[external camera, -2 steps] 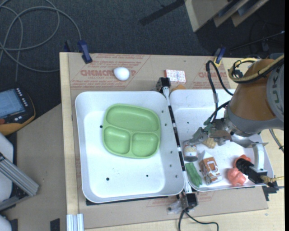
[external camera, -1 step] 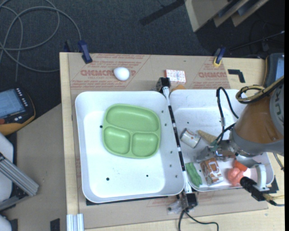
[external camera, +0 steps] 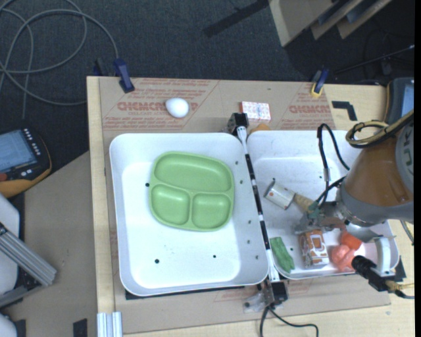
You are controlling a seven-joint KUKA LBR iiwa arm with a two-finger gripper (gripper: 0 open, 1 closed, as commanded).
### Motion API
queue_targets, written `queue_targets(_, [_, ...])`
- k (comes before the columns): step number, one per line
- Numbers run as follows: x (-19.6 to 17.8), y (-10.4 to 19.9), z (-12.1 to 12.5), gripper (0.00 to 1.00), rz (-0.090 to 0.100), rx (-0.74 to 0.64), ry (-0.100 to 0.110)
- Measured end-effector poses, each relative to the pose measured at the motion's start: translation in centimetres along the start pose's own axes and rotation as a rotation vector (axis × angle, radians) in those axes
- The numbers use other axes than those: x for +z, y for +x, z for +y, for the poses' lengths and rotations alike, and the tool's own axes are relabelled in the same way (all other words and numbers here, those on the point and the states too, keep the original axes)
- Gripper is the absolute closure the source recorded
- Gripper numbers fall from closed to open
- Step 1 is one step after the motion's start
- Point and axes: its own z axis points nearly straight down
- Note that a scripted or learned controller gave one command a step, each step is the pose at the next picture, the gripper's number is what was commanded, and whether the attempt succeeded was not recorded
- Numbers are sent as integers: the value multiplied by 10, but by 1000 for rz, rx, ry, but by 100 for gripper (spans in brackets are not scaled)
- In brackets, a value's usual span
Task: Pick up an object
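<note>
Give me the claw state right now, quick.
Claw: cannot be told. It sits low in the right bin, above the small packet.

Dark carpet (external camera: 164,39) with looping cable (external camera: 39,39), cardboard-topped bench (external camera: 197,92), pale wooden furniture (external camera: 329,20) top right.

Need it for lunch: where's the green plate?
The green plate lies in the left bin, toward its far side, apart from the arm.
</note>
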Motion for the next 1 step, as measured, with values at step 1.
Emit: queue_targets(1, [-79,79,34,100,1,-3,-1])
